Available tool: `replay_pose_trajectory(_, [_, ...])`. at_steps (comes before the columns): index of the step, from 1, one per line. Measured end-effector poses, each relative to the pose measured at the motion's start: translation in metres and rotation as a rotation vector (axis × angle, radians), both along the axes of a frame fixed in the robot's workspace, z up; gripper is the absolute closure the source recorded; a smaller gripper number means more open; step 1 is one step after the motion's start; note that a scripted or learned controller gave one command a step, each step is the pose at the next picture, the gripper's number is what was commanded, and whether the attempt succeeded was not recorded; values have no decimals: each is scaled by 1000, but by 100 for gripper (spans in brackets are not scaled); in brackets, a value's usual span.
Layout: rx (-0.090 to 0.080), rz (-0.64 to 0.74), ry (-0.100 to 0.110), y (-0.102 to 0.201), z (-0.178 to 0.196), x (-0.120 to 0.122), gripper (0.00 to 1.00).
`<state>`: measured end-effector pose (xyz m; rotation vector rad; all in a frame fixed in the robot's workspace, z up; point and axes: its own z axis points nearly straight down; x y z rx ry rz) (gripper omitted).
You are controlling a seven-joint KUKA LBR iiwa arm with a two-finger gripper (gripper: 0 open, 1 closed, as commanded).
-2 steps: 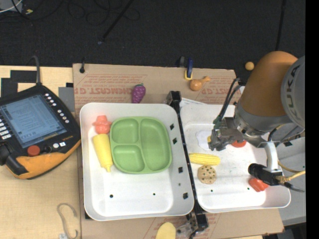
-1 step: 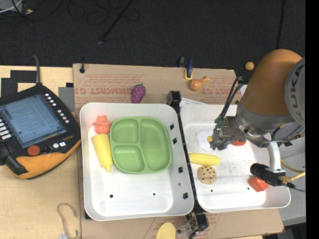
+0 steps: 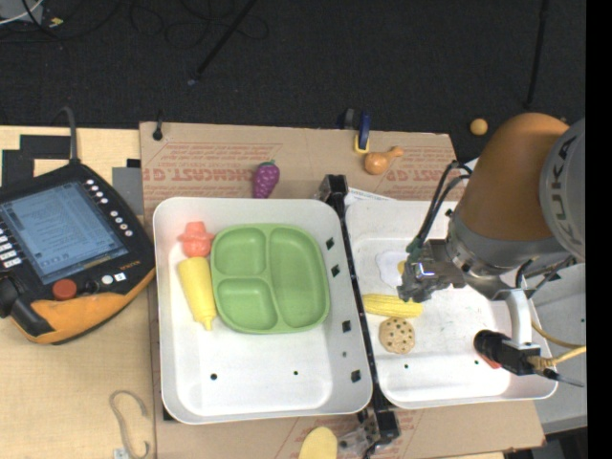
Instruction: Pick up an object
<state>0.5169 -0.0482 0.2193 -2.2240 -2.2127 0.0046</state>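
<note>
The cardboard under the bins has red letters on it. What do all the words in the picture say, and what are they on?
"KUKA", partly seen, stands on the grey arm.
Red print on the cardboard sheet is upside down and too blurred to read.
The screen of the control tablet shows lines too small to read.

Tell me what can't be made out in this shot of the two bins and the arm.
- Gripper: camera view; the arm's own wrist covers it, so its finger state is unreadable.
- Corn cob: right end hidden under the gripper; contact can't be judged.
- White piece in the right bin: partly covered by the arm, identity unclear.
- Yellow object: cut off by the bottom edge.
- Tablet screen: text too small to read.
</note>
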Motion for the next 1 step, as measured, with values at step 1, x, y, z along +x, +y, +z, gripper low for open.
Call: replay_pose_trajectory(1, [-1,2,-3,0,-2,7,100])
